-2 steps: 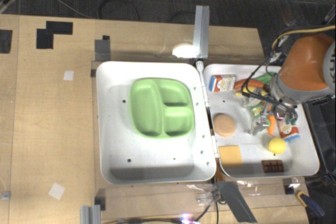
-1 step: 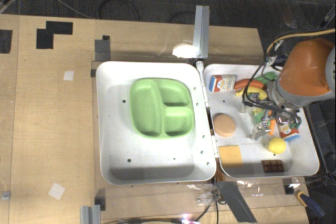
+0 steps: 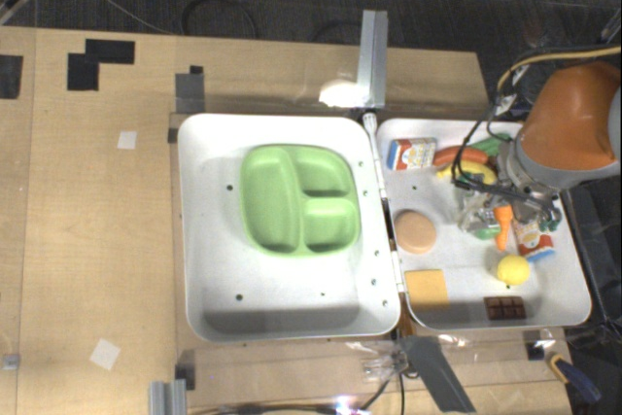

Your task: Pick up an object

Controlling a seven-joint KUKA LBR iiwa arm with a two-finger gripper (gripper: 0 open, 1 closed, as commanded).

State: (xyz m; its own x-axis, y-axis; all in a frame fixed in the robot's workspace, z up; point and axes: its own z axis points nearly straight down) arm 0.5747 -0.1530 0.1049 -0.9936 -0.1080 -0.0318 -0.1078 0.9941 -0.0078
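Observation:
The right bin point(image 3: 573, 301) holds several small items: a white carton with a red label point(image 3: 412, 154), a tan round cookie point(image 3: 417, 231), an orange-yellow square block point(image 3: 427, 286), a yellow lemon point(image 3: 514, 270), a brown chocolate bar point(image 3: 505, 309), and a heap of orange, yellow and green pieces point(image 3: 473, 160). My gripper point(image 3: 491, 209) hangs low over the bin's right-middle, beneath the arm's orange band point(image 3: 578, 117), among an orange piece point(image 3: 503, 221) and a red-and-white item point(image 3: 534, 240).
The left bin point(image 3: 209, 160) holds a green divided tray point(image 3: 296, 197). A metal post point(image 3: 373, 58) stands behind the seam between the two bins. Cables point(image 3: 525, 73) hang beside the arm at the right. Wooden bench surface stretches to the left.

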